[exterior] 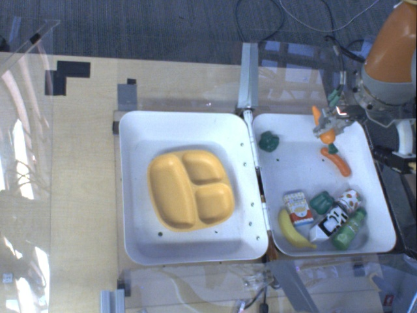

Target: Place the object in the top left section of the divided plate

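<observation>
Up at the right bin's (381, 194) far corner, the gripper (328, 124) hangs; whether its fingers are wide or narrow, I cannot tell. Just below lies an orange carrot (338, 163). The yellow divided plate (190, 189) sits in the left bin (130, 175).

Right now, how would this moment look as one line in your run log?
gripper: over right bin far corner, small orange item at its tip, hold unclear | divided plate: left bin, nothing in it | carrot, banana: right bin

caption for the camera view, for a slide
Gripper above right bin of toy food; yellow divided plate in left bin.
</observation>
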You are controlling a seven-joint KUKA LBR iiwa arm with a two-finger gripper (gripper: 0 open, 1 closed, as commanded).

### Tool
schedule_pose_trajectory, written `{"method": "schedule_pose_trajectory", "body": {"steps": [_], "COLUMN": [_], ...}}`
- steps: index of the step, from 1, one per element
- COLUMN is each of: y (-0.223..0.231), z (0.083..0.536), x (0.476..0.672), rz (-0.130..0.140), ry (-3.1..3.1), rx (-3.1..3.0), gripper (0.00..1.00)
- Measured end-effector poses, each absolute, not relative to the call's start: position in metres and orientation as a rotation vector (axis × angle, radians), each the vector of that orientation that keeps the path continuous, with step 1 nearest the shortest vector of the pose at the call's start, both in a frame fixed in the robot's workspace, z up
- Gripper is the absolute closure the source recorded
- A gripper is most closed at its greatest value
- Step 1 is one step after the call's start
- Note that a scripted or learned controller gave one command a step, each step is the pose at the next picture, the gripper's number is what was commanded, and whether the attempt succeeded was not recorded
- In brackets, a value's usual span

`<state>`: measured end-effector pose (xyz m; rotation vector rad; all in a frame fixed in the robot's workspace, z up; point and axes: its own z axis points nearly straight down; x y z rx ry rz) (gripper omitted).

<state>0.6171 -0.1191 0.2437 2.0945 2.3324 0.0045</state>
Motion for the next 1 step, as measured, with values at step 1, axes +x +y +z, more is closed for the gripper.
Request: {"method": "schedule_pose_trajectory", "body": {"steps": [1], "y": [-0.1243], "z": [0.0921], "x": [0.5787], "rz": [0.005], "ry": [2.302], "rx": [2.132], "gripper": [1.00]}}
